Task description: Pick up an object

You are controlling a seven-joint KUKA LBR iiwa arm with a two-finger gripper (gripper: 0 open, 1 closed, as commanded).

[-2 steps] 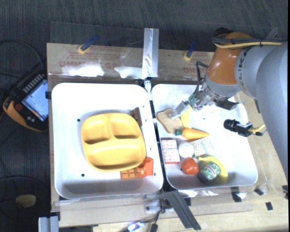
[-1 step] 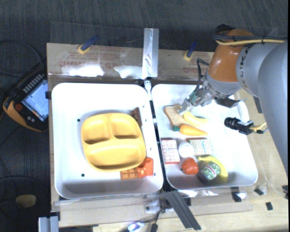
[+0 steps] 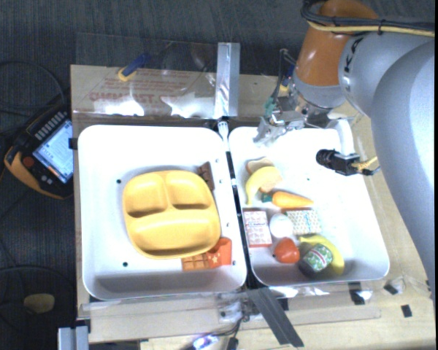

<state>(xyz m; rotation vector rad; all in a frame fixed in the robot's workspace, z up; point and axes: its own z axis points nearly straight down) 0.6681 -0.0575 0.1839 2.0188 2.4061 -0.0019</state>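
We see the claw (image 3: 270, 130) over the far left corner of the right bin (image 3: 365, 217); whether it is wide or narrow we cannot tell, and nothing shows in its grasp. Just near of it lies a banana slice (image 3: 260, 179), touching a carrot (image 3: 292, 199). Nearer still sit a red-printed packet (image 3: 255, 228), a tomato (image 3: 285, 250) and a green-labelled can (image 3: 317, 258). The left bin (image 3: 102, 195) holds a yellow divided tray (image 3: 171, 214).
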